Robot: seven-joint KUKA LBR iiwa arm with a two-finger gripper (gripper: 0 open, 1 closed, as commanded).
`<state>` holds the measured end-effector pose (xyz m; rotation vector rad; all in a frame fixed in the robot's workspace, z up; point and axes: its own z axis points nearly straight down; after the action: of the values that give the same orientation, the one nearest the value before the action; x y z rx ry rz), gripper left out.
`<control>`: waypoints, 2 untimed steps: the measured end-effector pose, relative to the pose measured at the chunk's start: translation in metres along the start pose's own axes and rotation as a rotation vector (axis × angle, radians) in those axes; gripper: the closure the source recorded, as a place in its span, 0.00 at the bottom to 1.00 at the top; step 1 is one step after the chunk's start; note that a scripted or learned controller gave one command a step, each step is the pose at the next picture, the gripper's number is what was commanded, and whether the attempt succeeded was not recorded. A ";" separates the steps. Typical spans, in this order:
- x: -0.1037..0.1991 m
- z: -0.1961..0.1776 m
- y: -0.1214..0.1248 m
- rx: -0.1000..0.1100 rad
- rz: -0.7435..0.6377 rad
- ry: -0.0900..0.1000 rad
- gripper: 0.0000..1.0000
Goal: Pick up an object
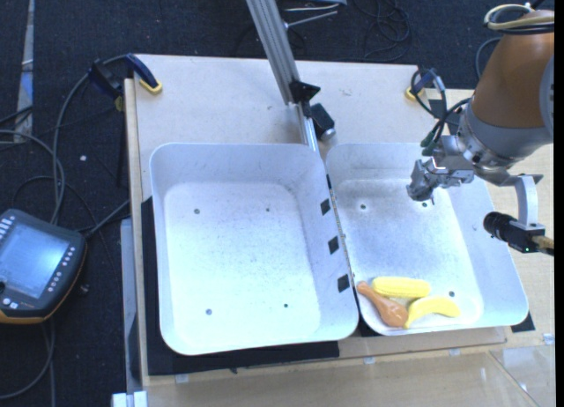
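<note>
- Nearest me, I see the front lip of the table (264, 370) with both white bins sitting just behind it, side by side.
- In the right bin (493, 264), three toy pieces crowd the near corner: a yellow corn-like piece (401, 287), a yellow banana (434, 308) and an orange piece (386, 307). They touch one another and lie close to the front rim.
- The rest of that bin's floor is bare white, giving me wide room between the cluster and the far wall.
- The left bin (238, 247) shows only speckled floor, and its right wall overlaps the right bin's left edge.
- Further back, the gripper (421, 187) hangs over the far half of the right bin, well apart from the toys; from here I cannot tell how its tips are set.
- Beyond, a slanted aluminium rail (275, 31) crosses the table's rear edge.
</note>
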<state>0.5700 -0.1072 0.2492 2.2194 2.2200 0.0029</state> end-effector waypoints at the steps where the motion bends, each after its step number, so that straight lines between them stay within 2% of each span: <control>1: 0.054 0.004 0.004 0.003 -0.004 0.002 1.00; 2: 0.111 0.000 0.001 0.003 -0.005 0.002 1.00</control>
<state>0.5705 0.0037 0.2494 2.2158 2.2278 0.0016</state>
